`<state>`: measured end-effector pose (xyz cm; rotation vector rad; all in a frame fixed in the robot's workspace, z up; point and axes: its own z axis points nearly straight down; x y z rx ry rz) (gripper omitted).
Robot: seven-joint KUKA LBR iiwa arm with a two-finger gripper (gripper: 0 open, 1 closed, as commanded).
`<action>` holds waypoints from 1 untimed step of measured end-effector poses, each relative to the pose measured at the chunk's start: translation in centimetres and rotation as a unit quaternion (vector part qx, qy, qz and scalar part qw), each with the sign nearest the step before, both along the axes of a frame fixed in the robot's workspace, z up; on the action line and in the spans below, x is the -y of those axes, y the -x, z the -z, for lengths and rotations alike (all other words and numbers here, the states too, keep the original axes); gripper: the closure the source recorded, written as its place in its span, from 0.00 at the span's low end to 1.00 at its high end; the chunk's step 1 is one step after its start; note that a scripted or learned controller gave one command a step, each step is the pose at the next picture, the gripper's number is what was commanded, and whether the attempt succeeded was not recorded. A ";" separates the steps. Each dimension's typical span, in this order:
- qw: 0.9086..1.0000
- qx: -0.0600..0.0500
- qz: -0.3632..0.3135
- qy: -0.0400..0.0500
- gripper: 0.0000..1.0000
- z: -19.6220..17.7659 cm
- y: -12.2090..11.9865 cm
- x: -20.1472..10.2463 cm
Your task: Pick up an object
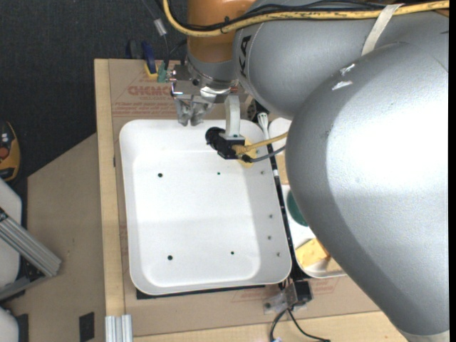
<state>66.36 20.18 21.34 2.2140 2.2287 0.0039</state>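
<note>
The jaws were held over the left bin's far rim, their state untellable; an object needed centring first.

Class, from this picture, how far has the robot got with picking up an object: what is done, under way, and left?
Done: nothing yet; the gripper carries no visible object. Under way: it is at the far rim of the left bin. Left: the whole grasp and lift. A green thing and a yellow thing lie in the right bin, partly hidden under the arm.
</note>
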 end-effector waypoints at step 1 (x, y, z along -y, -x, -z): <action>1.000 0.008 0.001 -0.003 1.00 -14.0 -0.1 -2.5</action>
